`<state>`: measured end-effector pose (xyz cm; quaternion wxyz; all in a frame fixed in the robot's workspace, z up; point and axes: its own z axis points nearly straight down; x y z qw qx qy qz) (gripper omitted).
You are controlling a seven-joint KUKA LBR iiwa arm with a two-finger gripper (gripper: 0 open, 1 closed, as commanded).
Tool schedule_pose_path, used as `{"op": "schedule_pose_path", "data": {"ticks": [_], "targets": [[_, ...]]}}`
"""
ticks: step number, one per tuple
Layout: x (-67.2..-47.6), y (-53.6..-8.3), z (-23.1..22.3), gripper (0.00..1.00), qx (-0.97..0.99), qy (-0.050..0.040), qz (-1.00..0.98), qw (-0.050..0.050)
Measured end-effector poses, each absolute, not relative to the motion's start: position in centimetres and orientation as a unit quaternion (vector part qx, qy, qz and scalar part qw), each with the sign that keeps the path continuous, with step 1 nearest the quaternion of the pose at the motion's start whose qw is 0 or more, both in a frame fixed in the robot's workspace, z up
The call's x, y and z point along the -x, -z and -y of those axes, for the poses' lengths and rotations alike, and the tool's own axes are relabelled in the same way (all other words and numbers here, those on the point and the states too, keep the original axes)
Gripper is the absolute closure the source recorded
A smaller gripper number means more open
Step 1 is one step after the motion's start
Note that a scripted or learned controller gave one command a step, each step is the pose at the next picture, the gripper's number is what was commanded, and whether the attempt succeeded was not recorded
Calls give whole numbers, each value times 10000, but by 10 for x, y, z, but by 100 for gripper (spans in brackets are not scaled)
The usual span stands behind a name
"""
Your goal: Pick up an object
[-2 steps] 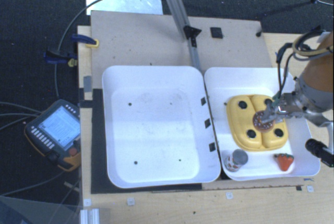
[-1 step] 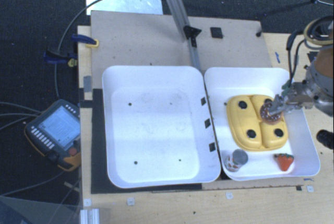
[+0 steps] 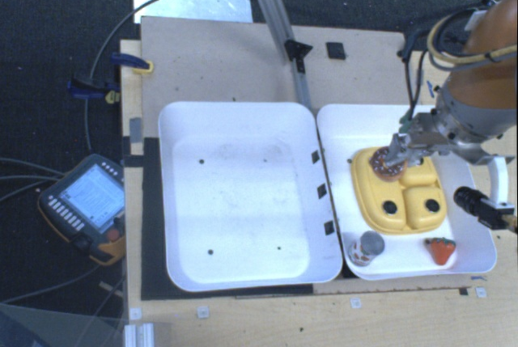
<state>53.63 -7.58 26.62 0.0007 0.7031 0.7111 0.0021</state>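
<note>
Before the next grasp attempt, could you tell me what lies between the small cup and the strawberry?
In the camera view, bare white bin floor separates the small cup from the strawberry.

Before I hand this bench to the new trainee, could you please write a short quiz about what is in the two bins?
1. True or false: the yellow tray lies in the left bin.
2. Which thing lies nearest the right bin's front right corner? A) strawberry B) cup C) donut
3. Fill in: the pincer hovers over the ____ at the tray's back left.

Key: 1 false, it lies in the right bin. 2 A. 3 donut.
</note>
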Motion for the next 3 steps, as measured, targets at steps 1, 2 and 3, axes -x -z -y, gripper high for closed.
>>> {"op": "schedule_pose_path", "data": {"ticks": [1, 2, 3], "targets": [[-552, -268, 28, 100, -7032, -19, -7110, 4], [-566, -248, -19, 100, -7037, -8, -7105, -5], [-578, -234, -63, 100, -7040, -9, -7102, -2]]}}
